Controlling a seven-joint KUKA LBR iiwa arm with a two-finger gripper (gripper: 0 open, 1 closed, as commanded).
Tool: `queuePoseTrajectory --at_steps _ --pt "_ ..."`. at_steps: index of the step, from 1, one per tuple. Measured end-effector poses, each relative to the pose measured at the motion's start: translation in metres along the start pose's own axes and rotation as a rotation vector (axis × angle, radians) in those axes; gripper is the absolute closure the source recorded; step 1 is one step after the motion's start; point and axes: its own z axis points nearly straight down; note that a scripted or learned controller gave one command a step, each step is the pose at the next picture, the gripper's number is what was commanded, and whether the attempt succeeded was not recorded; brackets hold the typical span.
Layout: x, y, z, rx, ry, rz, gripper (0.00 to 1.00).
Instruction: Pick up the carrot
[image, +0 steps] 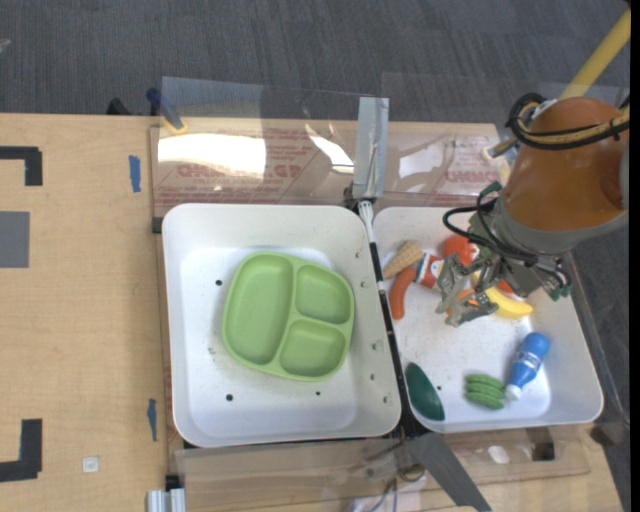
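The carrot (401, 291) lies ungrasped at the right bin's (570, 400) left edge; the gripper (462, 290) hovers right of it, finger state unclear.

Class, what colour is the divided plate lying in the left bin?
Light green. The divided plate shows best in the camera view, lying in the left bin.

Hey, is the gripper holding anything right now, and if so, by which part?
Cannot be told. The gripper hangs low in the right bin, between the carrot and the banana, but nothing shows clearly between its fingers.
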Motion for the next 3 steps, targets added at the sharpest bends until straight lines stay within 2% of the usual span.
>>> queuePoseTrajectory --at_steps 1,2,3 --pt "-0.022 -0.033 0.085 0.006 -0.007 0.186 1.0" --pt "-0.057 0.015 -0.007 0.007 -0.015 0.258 1.0" --pt "0.001 -0.049 0.023 0.004 0.001 0.14 1.0"
